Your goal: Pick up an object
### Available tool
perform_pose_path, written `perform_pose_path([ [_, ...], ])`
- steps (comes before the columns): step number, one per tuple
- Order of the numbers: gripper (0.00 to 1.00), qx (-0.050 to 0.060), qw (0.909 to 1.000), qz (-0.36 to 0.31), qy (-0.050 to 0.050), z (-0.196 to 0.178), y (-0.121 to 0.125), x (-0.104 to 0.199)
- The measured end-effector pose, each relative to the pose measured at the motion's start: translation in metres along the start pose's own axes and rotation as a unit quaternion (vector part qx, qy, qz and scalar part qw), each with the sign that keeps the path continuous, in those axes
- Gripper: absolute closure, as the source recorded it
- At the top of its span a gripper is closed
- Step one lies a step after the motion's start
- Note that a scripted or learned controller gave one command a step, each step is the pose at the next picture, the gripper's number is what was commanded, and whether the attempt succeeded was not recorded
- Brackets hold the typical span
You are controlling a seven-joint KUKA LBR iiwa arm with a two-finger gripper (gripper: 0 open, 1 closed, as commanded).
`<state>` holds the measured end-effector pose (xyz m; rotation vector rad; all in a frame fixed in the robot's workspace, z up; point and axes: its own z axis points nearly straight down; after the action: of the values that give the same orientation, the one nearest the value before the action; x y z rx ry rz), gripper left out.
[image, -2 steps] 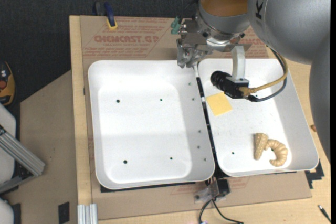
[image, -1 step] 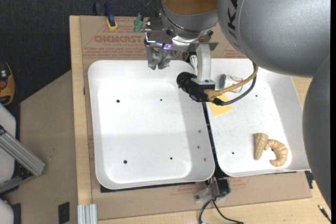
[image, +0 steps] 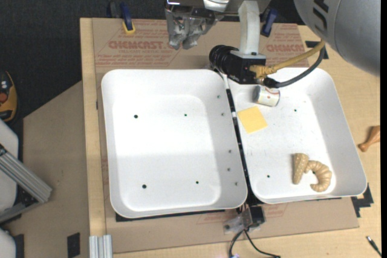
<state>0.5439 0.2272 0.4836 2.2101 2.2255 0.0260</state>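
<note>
A: So where does the metal two-finger gripper (image: 188, 33) hang?

B: Top centre of the frame, above the bins' far rim; whether it's spread, I cannot tell.

A: And the nearest thing?

B: A small white cylinder (image: 266, 95), lower right of it, in the right white plastic bin (image: 347, 130), lying crosswise beside a flat yellow square (image: 252, 120).

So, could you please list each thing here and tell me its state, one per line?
Left bin: holds no objects.
Right bin: holds three objects.
Yellow square: lying flat in the right bin.
Small white cylinder: on its side, right bin.
Tan curved piece: lying in the right bin.
Gripper: raised behind the left bin, holding nothing.
</note>
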Motion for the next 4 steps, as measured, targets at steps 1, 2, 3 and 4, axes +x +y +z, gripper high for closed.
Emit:
perform_pose_path([
  [1, 1.00, 0.015, 0.9999, 0.004, -0.007, 0.124, -0.044, -0.004],
  [2, 1.00, 0.003, 1.0000, 0.002, -0.001, 0.011, -0.062, -0.005],
  [3, 1.00, 0.014, 0.9999, 0.004, -0.007, 0.139, -0.069, -0.003],
  [4, 1.00, -0.002, 1.0000, 0.003, 0.001, -0.063, -0.063, -0.002],
])
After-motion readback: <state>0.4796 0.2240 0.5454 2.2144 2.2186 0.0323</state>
